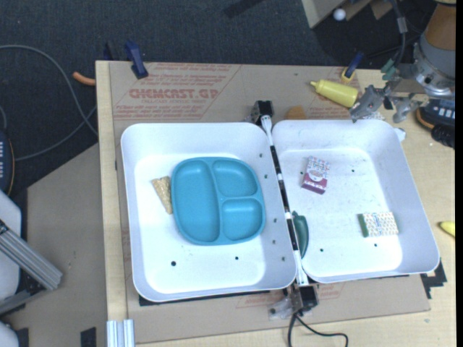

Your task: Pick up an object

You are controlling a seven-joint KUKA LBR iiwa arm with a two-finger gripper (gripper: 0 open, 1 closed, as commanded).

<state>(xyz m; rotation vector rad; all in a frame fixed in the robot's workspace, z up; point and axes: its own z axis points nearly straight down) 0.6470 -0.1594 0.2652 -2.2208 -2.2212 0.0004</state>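
Observation:
My gripper (pixel 381 107) hangs over the far edge of the right bin (pixel 419 215), with the arm coming in from the upper right. Its fingers (pixel 364 104) stand apart, open, with nothing between them. In the right bin lie a small red and white box (pixel 315 174), a green and white patterned packet (pixel 378 224) and a dark green object (pixel 299 232) against the left wall. The left bin (pixel 145 251) holds a blue divided plate (pixel 218 199) with a tan cracker-like piece (pixel 162 189) beside its left edge.
A yellow bottle-like object (pixel 335 91) lies on the bench just beyond the right bin, left of the gripper. A blue clamp (pixel 135 58) sits at the bench's far left corner. Cables and dark carpet surround the bench.

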